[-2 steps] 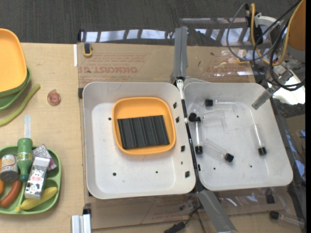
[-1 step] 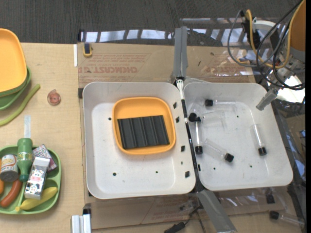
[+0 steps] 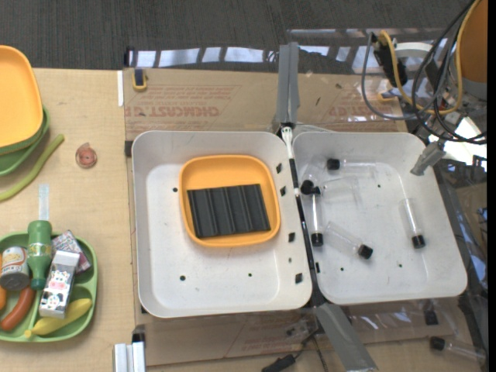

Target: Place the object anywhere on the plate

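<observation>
An orange plate [image 3: 229, 173] rests in the left white bin [image 3: 155, 270], toward its back. A black ribbed rectangular object [image 3: 229, 210] lies flat on the plate, within its rim. At the top right, the arm's orange band [image 3: 474, 41] sits among cables. Below it a grey part that looks like my gripper [image 3: 425, 163] hangs over the back right corner of the right bin [image 3: 434, 281], far from the plate. Nothing shows in its hold.
Several clear tubes with black caps [image 3: 411, 222] lie scattered in the right bin. On the bench to the left stand a green tray of toy food [image 3: 85, 304], stacked orange and green dishes [image 3: 19, 107] and a small pink item [image 3: 86, 156]. Cables [image 3: 403, 76] hang behind the right bin.
</observation>
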